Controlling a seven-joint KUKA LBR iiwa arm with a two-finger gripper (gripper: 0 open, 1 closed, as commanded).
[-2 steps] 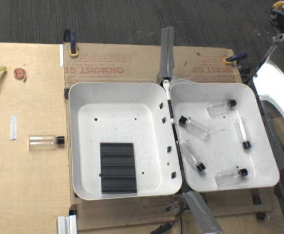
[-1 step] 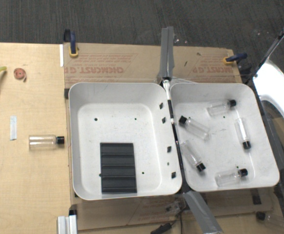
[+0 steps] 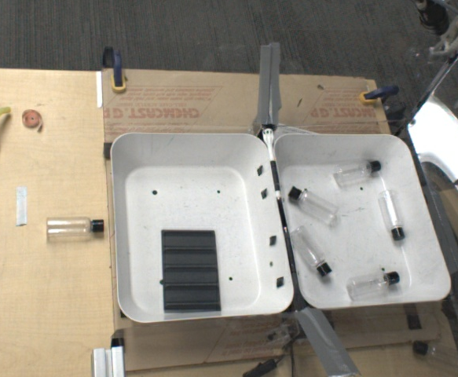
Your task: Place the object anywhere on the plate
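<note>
Lying vials [image 3: 313,204] right bin [image 3: 417,179], dark plate [image 3: 189,271] left bin [image 3: 134,179]

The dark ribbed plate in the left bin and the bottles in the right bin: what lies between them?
In the camera view, bare white floor of the left bin, then the two bins' adjoining walls, lie between the dark ribbed plate and the nearest bottle.

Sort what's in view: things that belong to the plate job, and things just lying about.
Job:
clear plastic vials with black caps in the right bin
dark ribbed rectangular plate in the left bin

Lying about:
clear capped vial on the bench
small round reddish disc
blue clamp
</note>
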